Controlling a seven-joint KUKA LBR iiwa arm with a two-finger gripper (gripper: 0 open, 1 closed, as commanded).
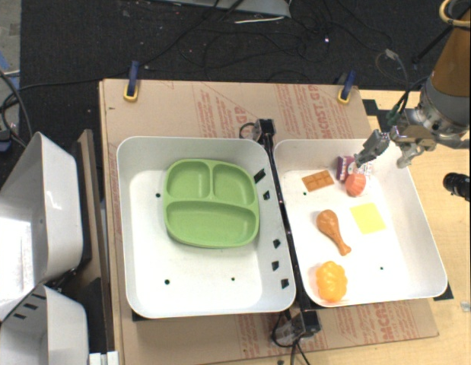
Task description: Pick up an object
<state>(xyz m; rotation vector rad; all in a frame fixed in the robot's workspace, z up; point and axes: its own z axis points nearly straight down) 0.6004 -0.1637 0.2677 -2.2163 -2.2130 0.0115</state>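
Note:
The right bin holds several toy foods: a brown cracker, a purple piece, a pink-red strawberry, a yellow cheese slice, a brown drumstick and an orange pepper. My gripper hangs over the bin's far right corner, open, with nothing between its fingers. Its left fingertip sits just above and right of the purple piece and the strawberry.
The left bin holds a green divided plate. A black divider with clips runs between the bins. Two yellow clamps grip the bench's far edge. White tubs stand at the left.

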